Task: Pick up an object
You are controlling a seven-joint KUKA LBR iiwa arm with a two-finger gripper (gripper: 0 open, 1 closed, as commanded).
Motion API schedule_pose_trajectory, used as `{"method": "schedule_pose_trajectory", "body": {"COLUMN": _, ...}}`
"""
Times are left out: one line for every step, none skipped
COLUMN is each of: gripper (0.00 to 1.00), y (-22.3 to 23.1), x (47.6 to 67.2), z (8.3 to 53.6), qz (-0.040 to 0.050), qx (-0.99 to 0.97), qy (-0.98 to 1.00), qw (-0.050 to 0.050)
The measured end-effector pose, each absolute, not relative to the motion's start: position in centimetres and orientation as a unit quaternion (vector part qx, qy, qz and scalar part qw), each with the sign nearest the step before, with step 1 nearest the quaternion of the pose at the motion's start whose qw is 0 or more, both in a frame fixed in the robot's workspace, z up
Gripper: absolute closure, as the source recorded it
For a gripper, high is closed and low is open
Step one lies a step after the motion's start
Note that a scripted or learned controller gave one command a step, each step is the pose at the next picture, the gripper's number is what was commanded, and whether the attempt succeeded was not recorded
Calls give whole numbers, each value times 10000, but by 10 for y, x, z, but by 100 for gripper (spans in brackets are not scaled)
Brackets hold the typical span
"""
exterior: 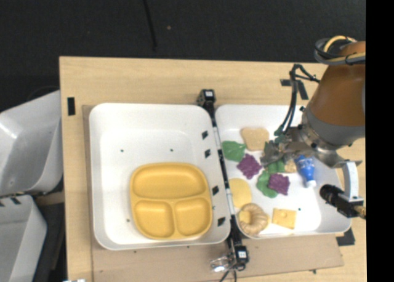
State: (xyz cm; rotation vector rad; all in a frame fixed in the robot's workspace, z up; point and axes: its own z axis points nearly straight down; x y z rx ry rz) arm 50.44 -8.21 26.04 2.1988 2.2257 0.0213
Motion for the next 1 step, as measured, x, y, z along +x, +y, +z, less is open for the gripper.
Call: {"method": "schedule_pose_trajectory", "body": {"gripper": 100, "y": -7, "x": 491, "z": 317, "qz": 39, "qx": 7030, "qy": 7111, "qw": 20}}
